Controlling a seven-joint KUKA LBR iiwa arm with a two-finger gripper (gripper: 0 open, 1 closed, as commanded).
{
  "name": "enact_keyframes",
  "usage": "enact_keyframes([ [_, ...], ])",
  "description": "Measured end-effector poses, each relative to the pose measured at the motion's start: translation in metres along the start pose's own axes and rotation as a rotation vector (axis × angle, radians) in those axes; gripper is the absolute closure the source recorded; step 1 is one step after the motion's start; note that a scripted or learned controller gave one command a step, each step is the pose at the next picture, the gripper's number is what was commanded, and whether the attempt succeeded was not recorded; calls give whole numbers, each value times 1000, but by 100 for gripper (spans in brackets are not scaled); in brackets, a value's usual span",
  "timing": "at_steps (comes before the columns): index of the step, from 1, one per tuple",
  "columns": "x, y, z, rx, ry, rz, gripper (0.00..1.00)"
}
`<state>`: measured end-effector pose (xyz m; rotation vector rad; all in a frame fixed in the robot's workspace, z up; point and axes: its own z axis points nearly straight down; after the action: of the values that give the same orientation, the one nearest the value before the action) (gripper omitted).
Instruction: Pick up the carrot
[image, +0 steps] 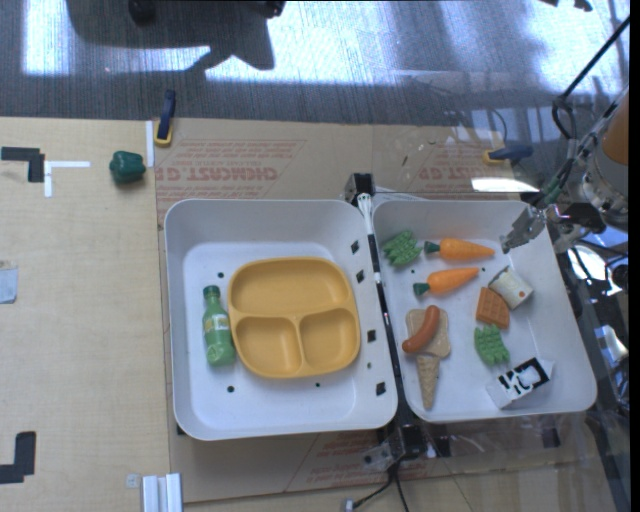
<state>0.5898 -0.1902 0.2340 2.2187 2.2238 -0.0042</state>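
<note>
While the pincer (520, 232) hovers just right of the upper carrot (466, 249), grip state unreadable, both carrots lie ungrasped; the pick remains undone.

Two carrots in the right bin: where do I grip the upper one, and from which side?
Grip the upper carrot from above, across its thick orange middle, fingers straddling its width. It lies flat, lengthwise left to right, green top left. The gripper hangs near its tapered right tip, which would probably slip.

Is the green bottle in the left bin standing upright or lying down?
Lying down: the green bottle rests lengthwise on the left bin's floor, cap toward the far side, beside the yellow tray.
</note>
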Motion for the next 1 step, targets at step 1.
enact_keyframes([
  [1,23,42,141,-3,0,-4,0],
])
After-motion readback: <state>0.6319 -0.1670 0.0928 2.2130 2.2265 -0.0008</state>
